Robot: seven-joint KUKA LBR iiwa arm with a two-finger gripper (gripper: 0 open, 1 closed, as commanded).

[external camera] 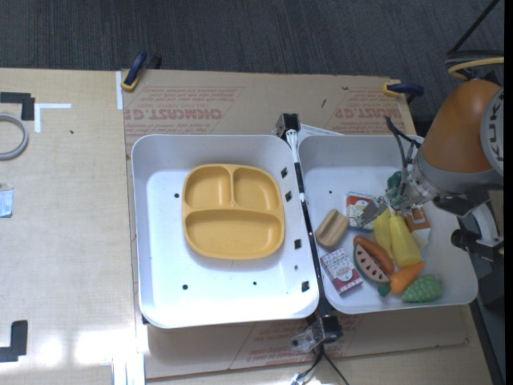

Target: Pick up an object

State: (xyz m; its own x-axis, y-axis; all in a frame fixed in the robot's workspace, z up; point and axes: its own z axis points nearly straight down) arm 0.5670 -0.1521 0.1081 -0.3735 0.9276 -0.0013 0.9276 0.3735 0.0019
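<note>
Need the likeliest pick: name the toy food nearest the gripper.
The yellow piece, right beneath the gripper; the bread roll and green piece lie farther.

Bench point(64, 239) — cardboard point(208, 107), two bins point(160, 311)

two white bins sit side by side on cardboard: the left bin point(152, 239) holds a yellow divided plate point(233, 211). the right bin point(337, 163) holds toy food, with a watermelon slice point(371, 262), bread roll point(332, 228) and yellow piece point(397, 237). the gripper point(393, 201) hangs over the yellow piece.
</note>
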